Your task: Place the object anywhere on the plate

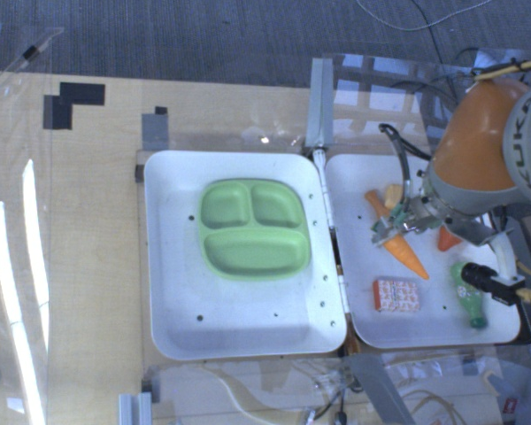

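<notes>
The green plate (252, 229), divided into three compartments, lies in the left white bin (173, 308) with nothing on it. In the right bin (358, 264) an orange carrot (407, 255) lies at a slant with its greenish top end toward the upper left. My gripper (391, 227) hangs low over that top end, reaching in from the right, and the wrist hides how it meets the carrot. A second, smaller orange piece (374, 204) lies just above, beside a pale yellow piece (394, 194).
The right bin also holds a red-and-white patterned packet (396, 295) near its front, a green bottle (472, 308) at the front right and a red piece (449, 238) under the arm. A metal divider (329, 228) runs between the bins.
</notes>
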### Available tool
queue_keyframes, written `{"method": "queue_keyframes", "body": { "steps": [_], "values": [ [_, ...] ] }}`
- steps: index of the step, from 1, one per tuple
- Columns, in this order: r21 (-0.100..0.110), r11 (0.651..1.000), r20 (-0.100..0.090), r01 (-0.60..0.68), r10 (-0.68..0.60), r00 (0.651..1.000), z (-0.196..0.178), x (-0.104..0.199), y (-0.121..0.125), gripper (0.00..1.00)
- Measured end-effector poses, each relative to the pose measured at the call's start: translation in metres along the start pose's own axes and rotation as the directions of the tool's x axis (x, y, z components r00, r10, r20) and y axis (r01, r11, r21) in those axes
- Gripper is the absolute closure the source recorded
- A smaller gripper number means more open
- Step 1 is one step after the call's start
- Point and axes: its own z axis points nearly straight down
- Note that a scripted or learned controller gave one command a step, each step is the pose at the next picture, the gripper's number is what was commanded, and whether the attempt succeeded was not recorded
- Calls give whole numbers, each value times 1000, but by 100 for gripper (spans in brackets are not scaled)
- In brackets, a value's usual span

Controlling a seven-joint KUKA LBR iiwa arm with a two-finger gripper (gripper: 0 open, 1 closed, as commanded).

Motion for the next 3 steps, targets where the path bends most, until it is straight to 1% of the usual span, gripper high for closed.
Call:
{"method": "queue_keyframes", "body": {
  "steps": [1, 2, 3],
  "values": [
    [1, 994, 0, -106, 106, 994, -20, 34, 86, 100],
    [1, 999, -1, -50, 50, 999, -19, 110, 130, 100],
    [1, 999, 0, -50, 50, 999, -19, 109, 130, 0]
  ]
}}
